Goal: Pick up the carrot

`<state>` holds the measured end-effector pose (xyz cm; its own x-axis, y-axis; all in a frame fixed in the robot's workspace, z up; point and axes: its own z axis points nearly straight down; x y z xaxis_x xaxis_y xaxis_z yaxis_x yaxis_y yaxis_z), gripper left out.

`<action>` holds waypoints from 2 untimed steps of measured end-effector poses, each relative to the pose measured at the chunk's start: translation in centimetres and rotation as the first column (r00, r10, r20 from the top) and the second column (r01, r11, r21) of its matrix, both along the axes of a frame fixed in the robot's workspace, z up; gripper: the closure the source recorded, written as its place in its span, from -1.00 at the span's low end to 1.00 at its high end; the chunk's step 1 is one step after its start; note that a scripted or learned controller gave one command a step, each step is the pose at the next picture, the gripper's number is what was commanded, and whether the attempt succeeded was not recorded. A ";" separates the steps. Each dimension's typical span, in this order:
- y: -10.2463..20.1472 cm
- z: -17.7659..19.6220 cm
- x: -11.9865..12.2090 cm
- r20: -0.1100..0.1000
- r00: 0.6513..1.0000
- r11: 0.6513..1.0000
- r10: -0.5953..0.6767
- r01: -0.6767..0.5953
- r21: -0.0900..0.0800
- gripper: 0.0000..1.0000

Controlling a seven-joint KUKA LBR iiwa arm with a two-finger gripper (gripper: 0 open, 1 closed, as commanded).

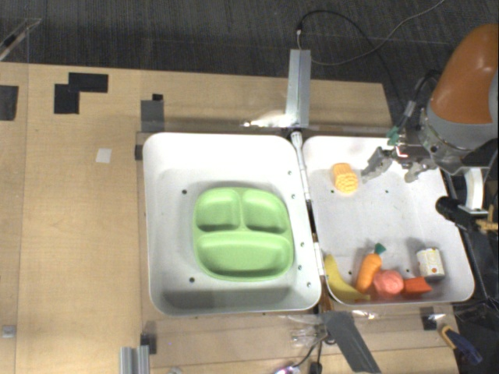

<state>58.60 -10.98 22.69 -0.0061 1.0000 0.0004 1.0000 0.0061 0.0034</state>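
Observation:
The carrot [369,267], orange with a small green top, lies tilted near the front of the right bin [452,244]. It rests between a yellow banana [338,280] and a pink round toy [388,284]. My gripper [395,162] hangs over the back of the right bin, well behind the carrot. Its two fingers [376,162] are spread apart with nothing between them. The nearest object to it is a yellow corn-like piece [345,178], just to its left.
The left bin [168,209] holds a green divided tray [242,232]. In the right bin's front corner sit an orange-red piece [417,286] and a small white box [430,262]. A metal post [299,88] stands behind the wall between the bins.

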 end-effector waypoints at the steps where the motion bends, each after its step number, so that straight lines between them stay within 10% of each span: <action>1: -0.5 -10.1 -5.0 -0.001 1.000 1.000 -0.003 0.003 0.000 -1.00; 2: 0.7 -13.7 -9.4 0.014 0.986 0.986 -0.169 0.169 0.001 -1.00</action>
